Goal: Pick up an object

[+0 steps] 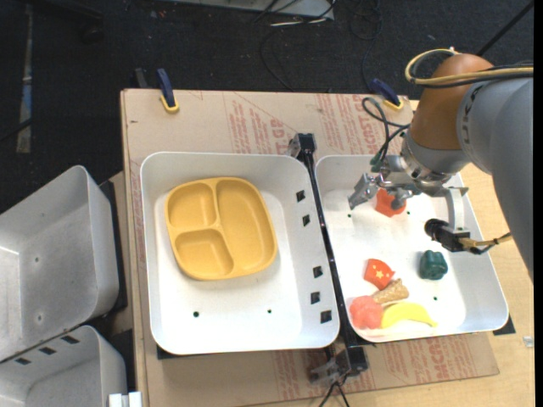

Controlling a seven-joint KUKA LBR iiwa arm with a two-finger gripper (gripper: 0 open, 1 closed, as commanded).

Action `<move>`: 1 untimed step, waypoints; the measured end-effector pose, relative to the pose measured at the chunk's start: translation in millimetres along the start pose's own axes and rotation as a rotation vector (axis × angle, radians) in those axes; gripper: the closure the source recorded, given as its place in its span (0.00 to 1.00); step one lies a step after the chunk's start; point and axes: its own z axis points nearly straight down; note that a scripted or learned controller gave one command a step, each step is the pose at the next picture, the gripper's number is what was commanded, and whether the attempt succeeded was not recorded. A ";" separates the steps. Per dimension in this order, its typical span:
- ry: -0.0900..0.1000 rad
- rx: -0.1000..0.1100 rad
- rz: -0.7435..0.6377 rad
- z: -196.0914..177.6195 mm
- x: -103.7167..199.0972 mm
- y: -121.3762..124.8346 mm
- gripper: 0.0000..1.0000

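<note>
Two shallow white bins are sitting side by side on a cardboard-topped bench (237, 113), the left bin (161, 312) carrying a yellow divided plate (221, 227) lying flat. Reaching in from the right, the grey arm's gripper (386, 195) is hanging over the right bin (488, 299) with an orange-red block (390, 203) showing between its spread fingers; the block is too compact to give a long axis. Near that bin's front are lying a red strawberry (378, 271), tan piece (391, 293), pink lump (366, 311), yellow banana (409, 315) pointing left-right, and a green pepper (433, 264).

Two white bins (229, 329) on bench (221, 108)
</note>
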 end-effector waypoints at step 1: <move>-0.010 -0.018 0.002 16.3 -3.3 4.1 0.00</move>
